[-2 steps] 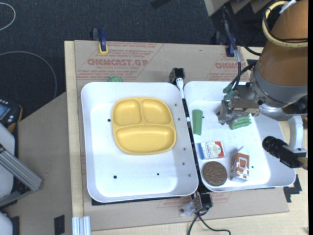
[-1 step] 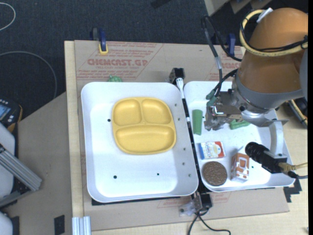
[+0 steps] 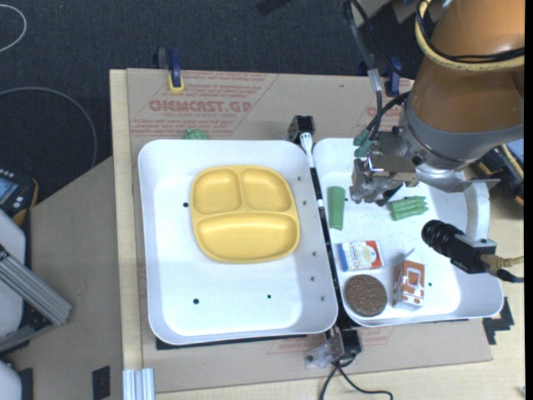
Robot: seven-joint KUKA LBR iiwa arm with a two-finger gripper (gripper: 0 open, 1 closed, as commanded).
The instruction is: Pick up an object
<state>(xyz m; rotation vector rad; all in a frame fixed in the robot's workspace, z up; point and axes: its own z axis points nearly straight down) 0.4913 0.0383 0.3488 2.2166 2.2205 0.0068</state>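
Camera view: gripper [image 3: 372,192] low over right bin [image 3: 471,305], between green stick [image 3: 336,207] and green block [image 3: 408,208]; grip state impossible to tell.

1. Left bin [image 3: 175,265]: yellow tray [image 3: 244,213] sits centre, open white floor all round it.
2. Right bin [image 3: 454,294], tight: green block [image 3: 336,207], carton [image 3: 361,255], brown disc [image 3: 365,295], small box [image 3: 409,283] crowd its left and near side.
3. Arm [image 3: 466,73] looms over its far end.

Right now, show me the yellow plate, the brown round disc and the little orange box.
yellow plate [image 3: 246,232], camera view, on its large lower compartment.
brown round disc [image 3: 366,295], camera view, centre of its top.
orange box [image 3: 409,283], camera view, middle of its top face.
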